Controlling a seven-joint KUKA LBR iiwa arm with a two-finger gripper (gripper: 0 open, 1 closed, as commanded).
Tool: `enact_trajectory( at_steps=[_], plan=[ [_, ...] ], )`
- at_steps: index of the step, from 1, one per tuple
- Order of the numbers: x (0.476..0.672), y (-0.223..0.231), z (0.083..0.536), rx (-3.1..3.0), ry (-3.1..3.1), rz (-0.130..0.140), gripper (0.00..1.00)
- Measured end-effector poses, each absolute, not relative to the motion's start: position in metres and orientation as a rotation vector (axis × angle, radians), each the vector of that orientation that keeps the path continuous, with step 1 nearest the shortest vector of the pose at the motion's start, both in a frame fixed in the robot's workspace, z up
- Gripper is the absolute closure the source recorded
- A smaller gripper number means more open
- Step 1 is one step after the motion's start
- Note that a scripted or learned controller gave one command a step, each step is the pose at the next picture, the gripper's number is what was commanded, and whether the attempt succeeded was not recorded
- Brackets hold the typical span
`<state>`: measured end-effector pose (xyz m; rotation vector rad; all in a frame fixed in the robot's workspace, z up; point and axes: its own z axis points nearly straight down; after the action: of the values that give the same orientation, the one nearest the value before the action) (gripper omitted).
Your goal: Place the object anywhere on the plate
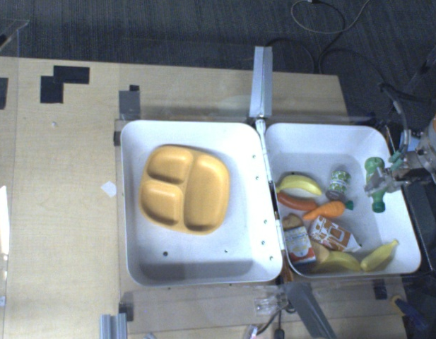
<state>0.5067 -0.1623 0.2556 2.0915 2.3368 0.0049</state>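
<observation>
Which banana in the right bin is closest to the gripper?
The banana at the bin's lower right corner, well below the gripper. The other banana lies farther away, across the bin near the divider, above the carrot.

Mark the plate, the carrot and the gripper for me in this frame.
yellow plate [184,189], camera view: on its large right compartment.
carrot [326,210], camera view: on the middle of its orange body.
gripper [376,184], camera view: between the green-tipped fingers, above the right bin's right side.

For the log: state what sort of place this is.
Probably a robotics lab test bench: two white bins fixed side by side, toy food like a carrot, and loose cables on carpet.
</observation>
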Motion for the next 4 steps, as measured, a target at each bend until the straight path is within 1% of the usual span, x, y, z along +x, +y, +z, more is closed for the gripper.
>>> enact_trajectory(
  at_steps=[1,2,3,4],
  plan=[
    [0.514,-0.139,0.208,2.253,2.187,0.003,1.0],
    [0.542,-0.142,0.241,2.386,2.039,0.003,1.0],
    [0.566,-0.073,0.238,2.098,2.334,0.004,1.0],
    [0.64,-0.021,0.185,1.826,2.552,0.004,1.0]
  ],
)
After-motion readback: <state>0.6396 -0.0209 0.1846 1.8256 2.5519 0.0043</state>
